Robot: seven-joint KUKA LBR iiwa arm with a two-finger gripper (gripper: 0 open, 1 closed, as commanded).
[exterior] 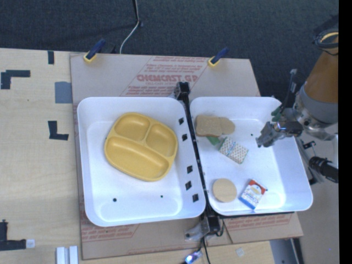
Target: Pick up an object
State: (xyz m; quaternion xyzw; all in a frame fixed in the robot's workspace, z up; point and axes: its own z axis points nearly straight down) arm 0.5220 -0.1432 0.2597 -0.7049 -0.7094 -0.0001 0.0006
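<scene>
The gripper [266, 136] hangs over the right bin [286, 164], beside the patterned packet [234, 150]; whether it is apart or together I cannot tell. Candidates lie close: the brown slab [214, 126] touching that packet; the tan disc [224, 190] and small carton [252, 194] nearer the front rim. A descent from here could land on bare floor or nudge the flat packet aside.

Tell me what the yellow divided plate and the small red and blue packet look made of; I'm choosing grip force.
The yellow divided plate looks like moulded hard plastic: one even colour, smooth rounded compartment ridges, a dull sheen. The small red and blue packet looks like printed thin card or foil wrap, flat with sharp corners; which of the two is too small to tell.
</scene>
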